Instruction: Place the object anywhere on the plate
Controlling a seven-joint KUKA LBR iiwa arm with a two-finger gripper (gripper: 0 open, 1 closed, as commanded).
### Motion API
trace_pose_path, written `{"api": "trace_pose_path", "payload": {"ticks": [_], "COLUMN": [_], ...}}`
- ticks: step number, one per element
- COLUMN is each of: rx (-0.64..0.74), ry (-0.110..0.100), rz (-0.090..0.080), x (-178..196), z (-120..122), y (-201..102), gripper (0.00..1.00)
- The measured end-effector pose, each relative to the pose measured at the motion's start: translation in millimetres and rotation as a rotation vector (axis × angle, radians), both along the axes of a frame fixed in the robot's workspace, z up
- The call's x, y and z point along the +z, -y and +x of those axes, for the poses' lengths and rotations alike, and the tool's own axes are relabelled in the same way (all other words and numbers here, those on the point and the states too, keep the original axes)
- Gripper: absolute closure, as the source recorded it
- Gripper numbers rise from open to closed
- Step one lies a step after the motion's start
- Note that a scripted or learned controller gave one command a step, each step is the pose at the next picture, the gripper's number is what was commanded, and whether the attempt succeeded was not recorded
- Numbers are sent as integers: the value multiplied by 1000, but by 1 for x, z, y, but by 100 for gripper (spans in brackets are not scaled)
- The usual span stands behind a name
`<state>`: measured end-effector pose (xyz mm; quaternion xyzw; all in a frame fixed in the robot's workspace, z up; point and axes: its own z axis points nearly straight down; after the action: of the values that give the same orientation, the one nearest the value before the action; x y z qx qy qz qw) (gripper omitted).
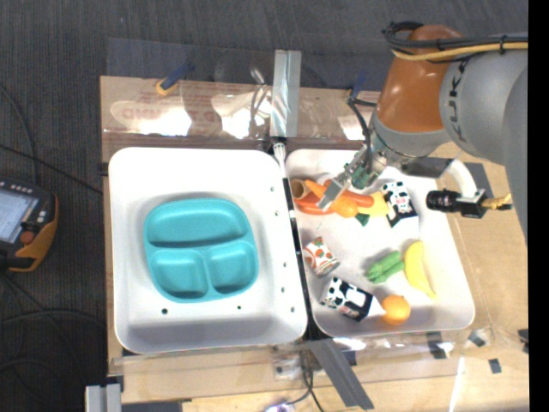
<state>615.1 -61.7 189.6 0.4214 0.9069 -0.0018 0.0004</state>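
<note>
Object: an orange carrot-like toy lies in the right bin, near its upper left corner.
Tool: down at the carrot-like toy; whether it is released or clenched cannot be told.
Plate: teal, three compartments, in the left bin, well apart from the object.
Neighbours: banana, green vegetable, orange fruit, two cow-patterned cartons.
</note>
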Motion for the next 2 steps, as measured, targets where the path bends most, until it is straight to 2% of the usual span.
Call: {"api": "trace_pose_path", "payload": {"ticks": [1, 2], "rx": [226, 212], "ry": [-1, -2], "rz": [3, 4], "x": [-7, -7], "z": [-16, -67], "y": [-69, -151], "gripper": [100, 100]}}
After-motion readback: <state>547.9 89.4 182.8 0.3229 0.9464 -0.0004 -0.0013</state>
